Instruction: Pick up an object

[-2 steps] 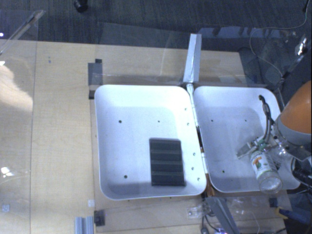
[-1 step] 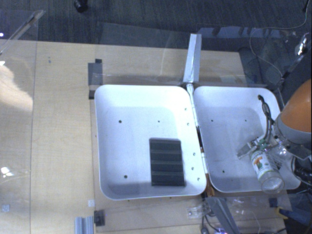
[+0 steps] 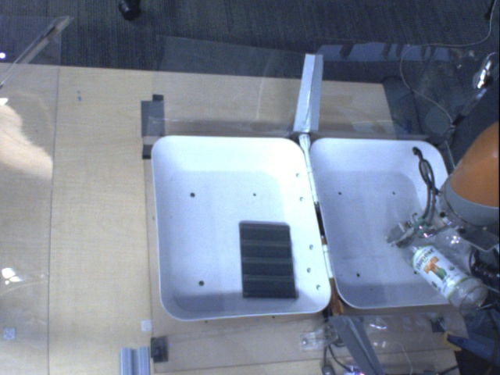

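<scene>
Arm over right bin (image 3: 367, 178); grip state cannot be told.
Gripper (image 3: 410, 233) beside clear bottle (image 3: 444, 272) (lying flat); black ridged block (image 3: 267, 260) in left bin (image 3: 180, 170).

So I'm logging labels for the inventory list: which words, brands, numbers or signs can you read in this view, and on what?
None can be read.
Clear bottle in the right bin: its label shows orange and green marks, too small and blurred to read.
Black ridged block in the left bin: no print visible.
</scene>
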